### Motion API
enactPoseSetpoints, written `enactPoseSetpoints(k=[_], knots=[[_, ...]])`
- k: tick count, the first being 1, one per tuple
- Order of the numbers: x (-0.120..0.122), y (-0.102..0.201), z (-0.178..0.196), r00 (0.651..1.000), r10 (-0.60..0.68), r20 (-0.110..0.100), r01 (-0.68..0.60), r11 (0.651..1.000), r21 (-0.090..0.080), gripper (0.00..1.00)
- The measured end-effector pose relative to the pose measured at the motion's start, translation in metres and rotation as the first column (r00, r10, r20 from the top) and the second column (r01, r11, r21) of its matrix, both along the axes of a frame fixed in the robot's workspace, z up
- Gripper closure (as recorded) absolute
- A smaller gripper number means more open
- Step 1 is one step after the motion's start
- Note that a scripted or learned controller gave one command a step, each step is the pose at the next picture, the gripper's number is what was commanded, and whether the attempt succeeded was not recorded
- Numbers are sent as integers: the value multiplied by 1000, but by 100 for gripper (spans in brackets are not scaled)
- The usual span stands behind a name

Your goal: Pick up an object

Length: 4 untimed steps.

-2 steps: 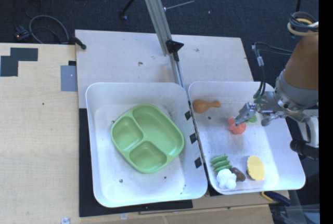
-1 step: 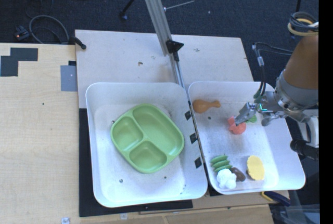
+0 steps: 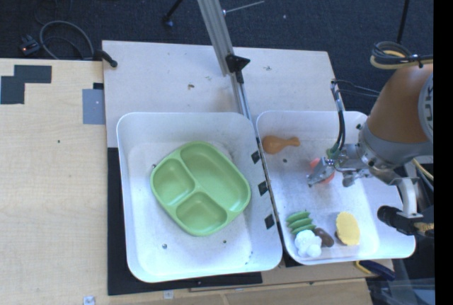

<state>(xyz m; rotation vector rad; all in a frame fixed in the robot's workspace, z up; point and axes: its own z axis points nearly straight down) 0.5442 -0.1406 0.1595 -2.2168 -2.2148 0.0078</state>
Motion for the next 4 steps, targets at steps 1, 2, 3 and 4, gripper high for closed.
enactPoseSetpoints(k=[1,2,3,4], knots=[[5,-6,-57,1000,0,1,0,1000,0,0],[5,-6,-67,1000,-1,8,1,1000,-2,0],[5,-7,-57,1000,-4,7,4,1000,-1,100],[6,-12,-14,1000,-3,11,3,1000,-3,100]])
